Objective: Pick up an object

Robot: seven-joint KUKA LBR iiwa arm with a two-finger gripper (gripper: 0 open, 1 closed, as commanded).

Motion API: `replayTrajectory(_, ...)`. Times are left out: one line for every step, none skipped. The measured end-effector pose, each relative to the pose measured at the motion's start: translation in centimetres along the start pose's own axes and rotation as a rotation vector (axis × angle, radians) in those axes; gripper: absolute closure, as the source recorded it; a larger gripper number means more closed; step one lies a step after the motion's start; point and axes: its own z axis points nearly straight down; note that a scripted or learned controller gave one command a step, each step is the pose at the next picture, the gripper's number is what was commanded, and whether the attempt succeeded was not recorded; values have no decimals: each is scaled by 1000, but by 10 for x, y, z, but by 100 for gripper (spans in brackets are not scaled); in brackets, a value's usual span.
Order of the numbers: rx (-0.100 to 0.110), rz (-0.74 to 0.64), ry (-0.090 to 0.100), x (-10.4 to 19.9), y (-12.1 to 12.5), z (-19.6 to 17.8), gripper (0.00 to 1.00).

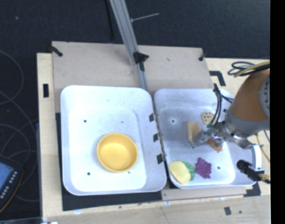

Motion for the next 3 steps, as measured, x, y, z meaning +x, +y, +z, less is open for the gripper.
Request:
replayTrajectory(-13, 4, -9, -5, 2, 15, 0)
replayTrajectory(-19, 10, -9, -6, 4, 3, 100)
replayTrajectory(-10, 1, -2, -7, 4, -40, 100)
